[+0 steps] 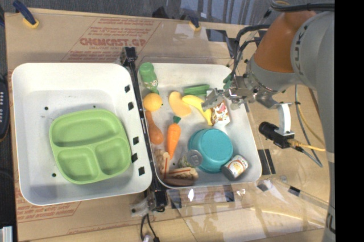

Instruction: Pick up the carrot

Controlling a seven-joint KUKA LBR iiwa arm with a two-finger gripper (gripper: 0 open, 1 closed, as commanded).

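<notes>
- Orange carrot (173, 139) is lying in the right bin (245, 121), near its left wall, pointing down towards the front edge, green stub at its upper end.
- Just left of it a brownish sausage-like item (154, 130) is lying along the divider, and a yellow lemon (152, 102) is sitting above both.
- Right of the carrot a teal cup (213, 148) is resting on its side, with a small tin can (235, 167) touching its lower right.
- Yellow bananas (193, 104) are lying above the cup, with a green bottle (148, 75) in the back left corner.
- The end effector (218, 99) is hanging over the right bin's upper right part, beside the bananas and a small red-and-white carton (221, 114), well apart from the carrot; whether its fingers are open cannot be told, and nothing is visibly held.
- The left bin (28, 98) is holding a green divided tray (90, 145).
- Both bins are sitting on the brown surface (85, 36).
</notes>
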